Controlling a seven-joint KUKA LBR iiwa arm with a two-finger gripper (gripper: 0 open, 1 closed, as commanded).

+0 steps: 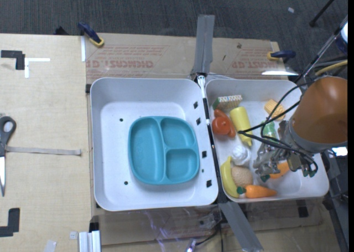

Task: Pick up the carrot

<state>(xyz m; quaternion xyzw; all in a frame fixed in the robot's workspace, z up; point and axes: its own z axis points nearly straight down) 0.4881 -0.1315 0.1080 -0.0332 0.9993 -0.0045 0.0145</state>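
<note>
1. You had the carrot [260,191] lying on its side at the near edge of the right bin [310,190], its tip pointing right, just right of a banana [227,174] and a round tan bread roll [241,175]
2. You had the gripper [267,163] low in that same bin, just above the carrot's far side and near it, with the orange wrist band [323,109] over the bin's right part
3. You could not tell from this view how the gripper was set; cables and metal parts hid it, and nothing showed as held in it
4. You would judge the task as not yet done: the carrot rested on the bin floor, so the grasp and the lift were left
5. You also had a yellow bottle [240,122], a red tomato-like toy [222,125] and a teal divided plate [164,150] in the left bin [105,134], all apart from the carrot
</note>
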